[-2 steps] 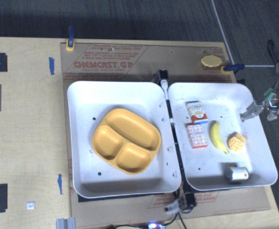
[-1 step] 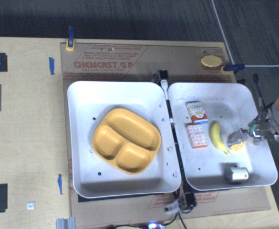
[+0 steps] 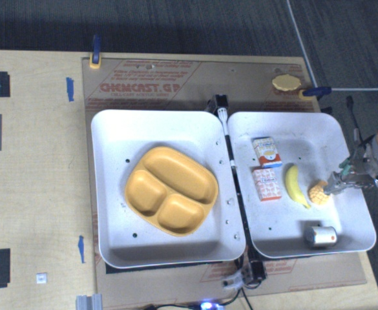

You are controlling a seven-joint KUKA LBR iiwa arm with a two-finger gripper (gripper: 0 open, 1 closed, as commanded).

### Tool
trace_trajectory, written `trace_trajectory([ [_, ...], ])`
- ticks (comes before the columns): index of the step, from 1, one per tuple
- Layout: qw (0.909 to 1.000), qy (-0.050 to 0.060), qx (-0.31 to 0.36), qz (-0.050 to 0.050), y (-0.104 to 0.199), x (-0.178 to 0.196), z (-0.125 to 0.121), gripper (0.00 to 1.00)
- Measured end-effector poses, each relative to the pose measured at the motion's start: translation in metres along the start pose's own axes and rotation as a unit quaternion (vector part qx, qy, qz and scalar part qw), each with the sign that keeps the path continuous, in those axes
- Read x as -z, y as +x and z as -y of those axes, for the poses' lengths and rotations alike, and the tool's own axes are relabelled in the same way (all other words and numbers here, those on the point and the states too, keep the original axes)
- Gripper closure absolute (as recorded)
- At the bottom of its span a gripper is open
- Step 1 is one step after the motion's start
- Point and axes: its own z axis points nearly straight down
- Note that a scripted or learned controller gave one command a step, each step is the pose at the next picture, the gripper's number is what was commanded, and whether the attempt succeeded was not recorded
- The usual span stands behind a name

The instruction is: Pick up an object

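The right bin (image 3: 363, 228) holds a red-and-white carton (image 3: 266, 151), a second small carton (image 3: 267, 183) below it, a yellow banana (image 3: 294, 186), a small knobbly yellow toy fruit (image 3: 318, 194) and a silver can (image 3: 320, 236) lying on its side. My gripper (image 3: 336, 185) reaches in over the bin's right wall, low and right beside the toy fruit's right side. Whether it touches the fruit is unclear. The banana lies just left of the fruit.
The left bin (image 3: 111, 134) holds a yellow three-compartment tray (image 3: 170, 190). A round yellow disc (image 3: 286, 82) lies on the cardboard behind the right bin. A thin cable (image 3: 298, 31) runs diagonally above it. Clamps hold the bins between them.
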Motion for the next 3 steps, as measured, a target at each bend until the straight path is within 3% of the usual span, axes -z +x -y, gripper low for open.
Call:
trace_trajectory([
  [1,1.0000,-0.008,-0.001,0.003,0.074,-0.037,-0.042,1.00],
  [2,1.0000,-0.002,-0.001,0.001,0.075,-0.042,-0.038,0.00],
  [3,0.9999,-0.010,-0.002,0.003,0.089,-0.044,0.016,0.00],
])
